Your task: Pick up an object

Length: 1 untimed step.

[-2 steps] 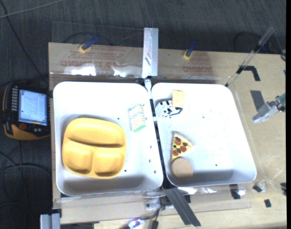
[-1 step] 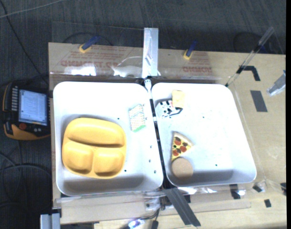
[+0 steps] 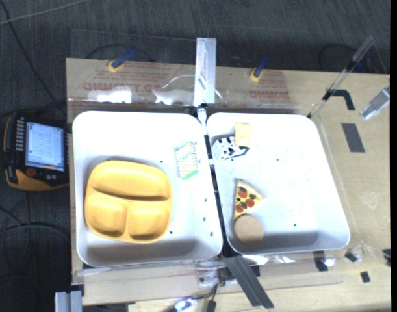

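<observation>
A yellow divided plate (image 3: pixel 128 199) lies in the left bin (image 3: pixel 88 132), with a small green-and-white packet (image 3: pixel 186 160) to its right. In the right bin (image 3: pixel 315 174) a toy pizza slice (image 3: pixel 245 199) rests near the left wall, and a round tan cookie (image 3: pixel 249 228) sits just below it. A pale yellow block (image 3: pixel 243 132) and a black-and-white piece (image 3: pixel 227 149) lie at that bin's top left corner.
A divider wall (image 3: pixel 213 181) runs between the two bins. A handheld pendant with a lit screen (image 3: pixel 37 151) lies left of the bench. Clamps and clear sheeting (image 3: pixel 179 90) sit along the back edge of the bench.
</observation>
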### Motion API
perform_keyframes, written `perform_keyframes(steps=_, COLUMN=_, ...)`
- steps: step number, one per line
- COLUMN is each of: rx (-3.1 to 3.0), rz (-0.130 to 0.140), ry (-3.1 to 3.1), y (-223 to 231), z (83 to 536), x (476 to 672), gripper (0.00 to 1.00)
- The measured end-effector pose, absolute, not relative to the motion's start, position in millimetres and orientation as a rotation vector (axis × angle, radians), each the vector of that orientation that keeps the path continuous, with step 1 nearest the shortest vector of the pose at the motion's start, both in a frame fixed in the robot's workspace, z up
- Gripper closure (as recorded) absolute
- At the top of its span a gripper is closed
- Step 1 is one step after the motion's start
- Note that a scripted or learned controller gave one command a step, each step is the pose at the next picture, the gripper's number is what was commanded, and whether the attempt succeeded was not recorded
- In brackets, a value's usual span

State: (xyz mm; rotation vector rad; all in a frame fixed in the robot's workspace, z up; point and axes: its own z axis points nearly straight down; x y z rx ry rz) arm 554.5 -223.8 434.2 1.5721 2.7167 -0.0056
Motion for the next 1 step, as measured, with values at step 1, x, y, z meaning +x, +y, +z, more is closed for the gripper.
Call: perform_keyframes(steps=1, rx=1.138, rz=-0.005, ry=2.925, y=-223.7, z=434.3, x=578.1, gripper=1.00)
